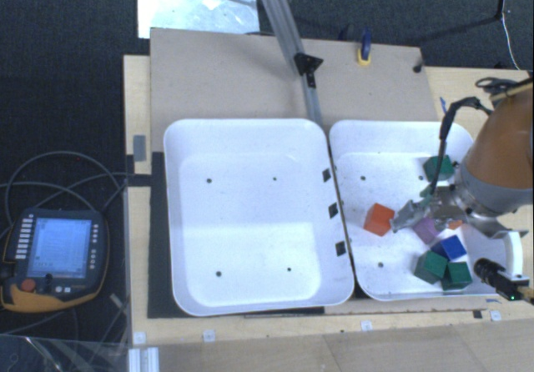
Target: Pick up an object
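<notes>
two shallow white bins sit side by side on the bench: the left bin (250,220) and the right bin (367,170), where all the loose objects lie. nearest the gripper is an orange block (380,219), a small cube-like piece with a bright orange top and a slightly darker side face, lying on the bin floor left of centre and a little tilted in the view. the gripper (410,217) reaches in from the right on the grey arm with its orange band (505,145), and its grey fingers (406,213) end just beside the orange block's right edge; whether they are spread or closed cannot be told from this slant, and nothing is visibly between them. just right of the fingers and partly under the wrist lies a pale purple block (427,231). below it sits a blue block (452,247), touching a cluster of dark green blocks (442,268) near the bin's front right corner. another green block (439,168) rests farther back, close to the arm. off the bench to the left, a teach pendant (54,258) with a lit screen lies on the dark floor among cables.
</notes>
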Motion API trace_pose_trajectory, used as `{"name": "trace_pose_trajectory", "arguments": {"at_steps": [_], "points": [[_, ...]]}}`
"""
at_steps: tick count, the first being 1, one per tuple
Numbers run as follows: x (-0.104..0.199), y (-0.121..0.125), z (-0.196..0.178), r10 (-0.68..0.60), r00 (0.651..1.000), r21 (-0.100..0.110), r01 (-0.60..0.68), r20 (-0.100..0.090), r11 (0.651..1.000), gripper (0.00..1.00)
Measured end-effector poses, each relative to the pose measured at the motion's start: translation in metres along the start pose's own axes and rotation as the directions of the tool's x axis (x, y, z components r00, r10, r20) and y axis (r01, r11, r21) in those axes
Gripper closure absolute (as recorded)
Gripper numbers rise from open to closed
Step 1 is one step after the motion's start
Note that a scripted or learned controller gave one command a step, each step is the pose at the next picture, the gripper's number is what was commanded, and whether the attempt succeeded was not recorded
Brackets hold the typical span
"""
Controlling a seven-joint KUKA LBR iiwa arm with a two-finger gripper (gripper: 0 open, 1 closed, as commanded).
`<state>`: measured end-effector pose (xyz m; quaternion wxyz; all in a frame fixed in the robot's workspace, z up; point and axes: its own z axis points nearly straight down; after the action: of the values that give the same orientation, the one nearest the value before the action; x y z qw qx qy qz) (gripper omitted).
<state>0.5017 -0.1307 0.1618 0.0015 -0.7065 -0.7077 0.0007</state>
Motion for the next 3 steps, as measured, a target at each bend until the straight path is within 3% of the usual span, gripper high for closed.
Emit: {"name": "trace_pose_trajectory", "arguments": {"at_steps": [2,3], "points": [[0.008,0.001,0.073,0.0,1.0,-0.001,0.0,0.0,1.0,0.0],[0.008,0.003,0.061,-0.003,1.0,-0.006,0.003,0.001,1.0,1.0]]}}
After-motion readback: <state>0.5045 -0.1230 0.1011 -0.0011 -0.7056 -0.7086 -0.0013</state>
